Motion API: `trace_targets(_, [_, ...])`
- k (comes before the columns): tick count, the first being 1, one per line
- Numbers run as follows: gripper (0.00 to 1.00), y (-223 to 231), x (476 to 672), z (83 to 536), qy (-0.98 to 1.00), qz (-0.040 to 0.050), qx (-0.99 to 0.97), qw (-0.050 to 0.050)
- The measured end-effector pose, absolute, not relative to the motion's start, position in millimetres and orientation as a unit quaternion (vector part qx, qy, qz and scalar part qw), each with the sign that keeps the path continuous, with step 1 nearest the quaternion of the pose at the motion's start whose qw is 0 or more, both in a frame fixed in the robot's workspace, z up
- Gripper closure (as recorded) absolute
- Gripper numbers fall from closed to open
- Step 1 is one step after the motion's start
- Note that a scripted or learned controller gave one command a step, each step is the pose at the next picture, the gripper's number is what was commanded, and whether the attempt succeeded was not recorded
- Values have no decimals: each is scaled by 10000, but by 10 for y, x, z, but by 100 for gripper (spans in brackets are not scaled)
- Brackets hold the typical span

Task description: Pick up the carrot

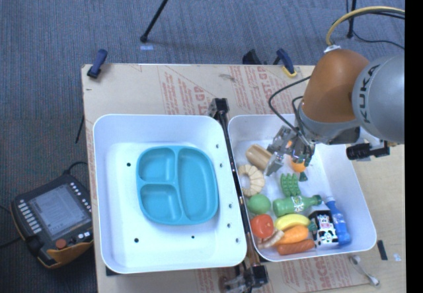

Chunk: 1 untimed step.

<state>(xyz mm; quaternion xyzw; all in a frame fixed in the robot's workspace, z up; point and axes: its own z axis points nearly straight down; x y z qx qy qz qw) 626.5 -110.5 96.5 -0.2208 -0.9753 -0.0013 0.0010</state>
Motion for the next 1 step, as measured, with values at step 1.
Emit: trace_targets(1, [100,-980,6050,2563,-9617,-4,-2741,-4])
